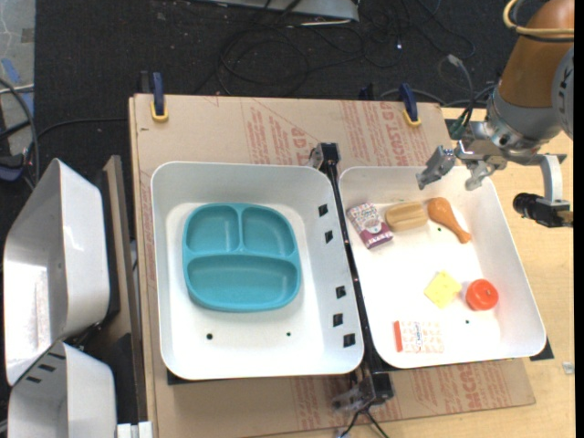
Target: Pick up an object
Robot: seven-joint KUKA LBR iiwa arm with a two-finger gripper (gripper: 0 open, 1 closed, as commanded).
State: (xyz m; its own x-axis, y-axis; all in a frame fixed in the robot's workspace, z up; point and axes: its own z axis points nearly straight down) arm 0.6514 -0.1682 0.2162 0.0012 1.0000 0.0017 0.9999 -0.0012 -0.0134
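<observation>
Right bin [520, 336]: drumstick [449, 218] near back edge, beside bread roll [406, 215] and small packet [370, 224]; yellow piece [443, 289], orange object [482, 295], card [419, 337] nearer front. Gripper [453, 172] above drumstick, fingers spread wide, nothing between them. Left bin [173, 245] holds teal divided plate [242, 255].

A teal divided plate [242, 255] is seen in the white left bin [173, 245]; a yellow block [443, 289], an orange ball [482, 295] and a red-printed card [419, 336] are seen in the white right bin [511, 272].
</observation>
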